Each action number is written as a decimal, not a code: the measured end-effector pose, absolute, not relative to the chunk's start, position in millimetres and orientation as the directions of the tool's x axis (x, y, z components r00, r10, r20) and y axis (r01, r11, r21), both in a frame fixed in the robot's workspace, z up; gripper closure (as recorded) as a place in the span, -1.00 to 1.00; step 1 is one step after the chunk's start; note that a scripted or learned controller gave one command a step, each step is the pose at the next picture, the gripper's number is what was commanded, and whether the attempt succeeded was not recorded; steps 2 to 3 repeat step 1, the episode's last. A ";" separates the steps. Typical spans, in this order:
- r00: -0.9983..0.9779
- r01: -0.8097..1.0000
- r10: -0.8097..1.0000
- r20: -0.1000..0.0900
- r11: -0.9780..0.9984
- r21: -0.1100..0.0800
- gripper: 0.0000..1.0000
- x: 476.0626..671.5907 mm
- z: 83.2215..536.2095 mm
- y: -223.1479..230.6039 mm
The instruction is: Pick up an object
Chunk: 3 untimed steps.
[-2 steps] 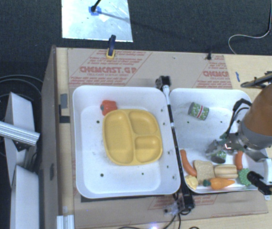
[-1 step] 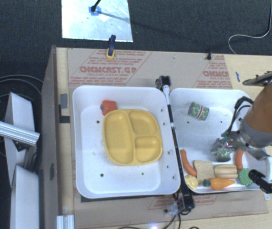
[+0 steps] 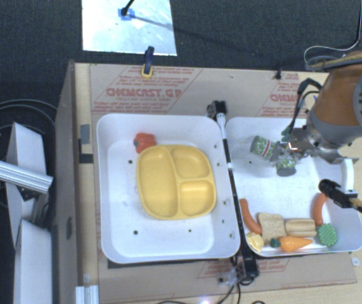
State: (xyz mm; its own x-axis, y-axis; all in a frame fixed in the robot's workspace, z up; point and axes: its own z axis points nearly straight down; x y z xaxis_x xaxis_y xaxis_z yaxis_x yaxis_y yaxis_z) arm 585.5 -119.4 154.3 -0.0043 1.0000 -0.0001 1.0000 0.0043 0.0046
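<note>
Camera view: my pincer (image 3: 286, 163) is down in the right bin (image 3: 358, 236), upper middle, arm coming in from the right. Can't tell how its fingers stand, too blurred. Small green-and-white can (image 3: 260, 146) lies tipped just left of my pincer, near or touching, unclear which. Along the right bin's front edge: toy sausage (image 3: 250, 216), bread slice (image 3: 271, 225), carrot (image 3: 295, 243), broccoli (image 3: 327, 235). Left bin (image 3: 114, 239) holds a yellow divided plate (image 3: 175, 181) with a red toy (image 3: 145, 142) at its upper left corner. Both bins sit on the worktop (image 3: 187, 81).
</note>
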 end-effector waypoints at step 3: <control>-0.006 1.000 1.000 0.001 0.006 0.005 1.00 669.7 215.2 -47.7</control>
